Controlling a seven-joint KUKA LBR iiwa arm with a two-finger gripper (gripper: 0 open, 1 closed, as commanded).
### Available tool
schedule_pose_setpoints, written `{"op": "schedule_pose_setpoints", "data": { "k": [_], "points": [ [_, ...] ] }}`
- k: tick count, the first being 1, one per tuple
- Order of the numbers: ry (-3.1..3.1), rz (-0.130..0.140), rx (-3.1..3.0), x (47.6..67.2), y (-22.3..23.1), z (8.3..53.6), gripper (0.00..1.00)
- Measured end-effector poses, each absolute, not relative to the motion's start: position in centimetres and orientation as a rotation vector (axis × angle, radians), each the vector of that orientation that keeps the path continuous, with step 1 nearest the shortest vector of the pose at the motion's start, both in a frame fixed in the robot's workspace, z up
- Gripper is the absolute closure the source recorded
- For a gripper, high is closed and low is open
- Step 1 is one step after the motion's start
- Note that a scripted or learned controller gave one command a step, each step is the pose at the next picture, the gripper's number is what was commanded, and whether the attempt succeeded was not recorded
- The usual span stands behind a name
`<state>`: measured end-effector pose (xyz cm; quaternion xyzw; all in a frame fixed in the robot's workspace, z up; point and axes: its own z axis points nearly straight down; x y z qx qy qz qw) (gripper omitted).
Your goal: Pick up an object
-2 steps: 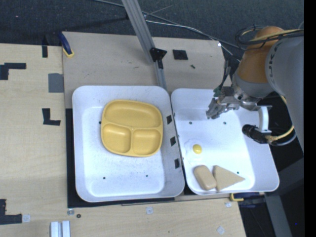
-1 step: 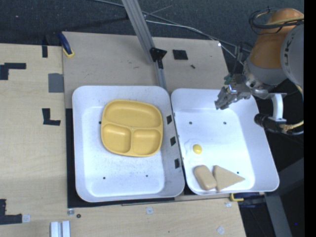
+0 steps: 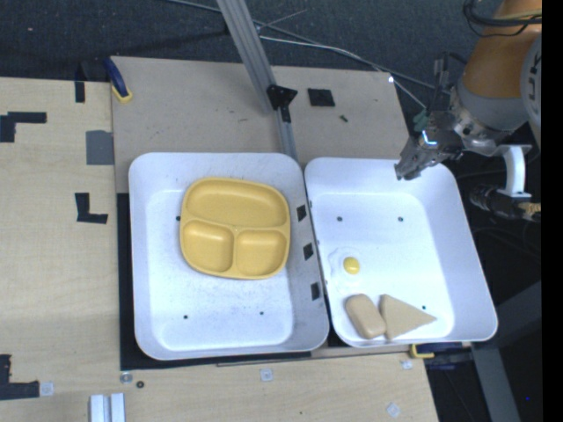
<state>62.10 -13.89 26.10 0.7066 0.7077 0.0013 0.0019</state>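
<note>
This is a robotics lab bench, not a home or a shop. A grey and orange industrial arm (image 3: 501, 69) reaches in over a plywood benchtop (image 3: 53, 236) marked with strips of black tape (image 3: 88, 207). Below and to the left of the gripper (image 3: 412, 167), two shallow white bins (image 3: 141, 262) sit side by side in a fixed mount. Loose cables (image 3: 352, 55) trail across dark carpet (image 3: 132, 16) beyond the gripper, and a slanted aluminium strut (image 3: 251, 47) stands up off to its left.
</note>
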Motion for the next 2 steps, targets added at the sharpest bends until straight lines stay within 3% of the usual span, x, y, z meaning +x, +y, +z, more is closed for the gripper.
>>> {"op": "schedule_pose_setpoints", "data": {
  "k": [1,2],
  "points": [
    [2.227,-0.001,2.218,61.8,-9.5,25.3,1.0],
    [2.23,0.0,2.215,62.8,-3.4,24.7,1.0]
  ]
}}
